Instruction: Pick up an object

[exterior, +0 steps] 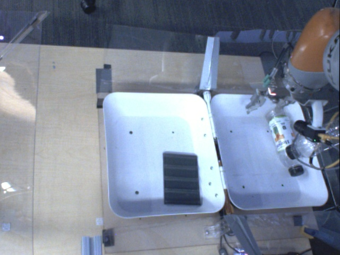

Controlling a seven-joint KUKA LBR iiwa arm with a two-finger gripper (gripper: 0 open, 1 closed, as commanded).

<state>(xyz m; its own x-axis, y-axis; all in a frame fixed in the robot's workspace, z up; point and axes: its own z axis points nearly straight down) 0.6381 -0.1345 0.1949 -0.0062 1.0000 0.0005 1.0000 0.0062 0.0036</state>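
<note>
- Wooden bench (58, 158) carries two white bins, the left bin (122, 142) holding a black ribbed block (181, 178).
- Gripper (265, 95) hangs over the right bin (249, 158); finger opening cannot be told.
- Clear labelled bottle (281, 132) lies just right of the fingers, below the wrist.

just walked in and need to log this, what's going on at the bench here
A grey arm with an orange band reaches in over the right bin. Its gripper sits at the far side of that bin, just above a clear plastic bottle lying on the bin floor. Whether the bottle is gripped is unclear. A dark ridged block lies in the left bin, untouched.
</note>
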